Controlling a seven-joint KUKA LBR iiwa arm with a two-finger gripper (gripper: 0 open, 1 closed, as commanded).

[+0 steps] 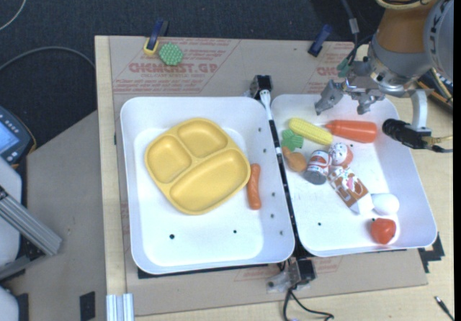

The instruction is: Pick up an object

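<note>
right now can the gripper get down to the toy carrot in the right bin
Probably yes. The gripper hangs open just above the far edge of the right bin, and the toy carrot lies right below it with its top bare; only the corn cob sits close at one end.

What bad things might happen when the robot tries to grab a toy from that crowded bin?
The gripper hangs open above the right bin's far edge, holding nothing. The corn, carrot and can lie crowded together, so the jaws might pinch two toys or knock one aside. The corn and carrot look rounded and may slip free.
</note>
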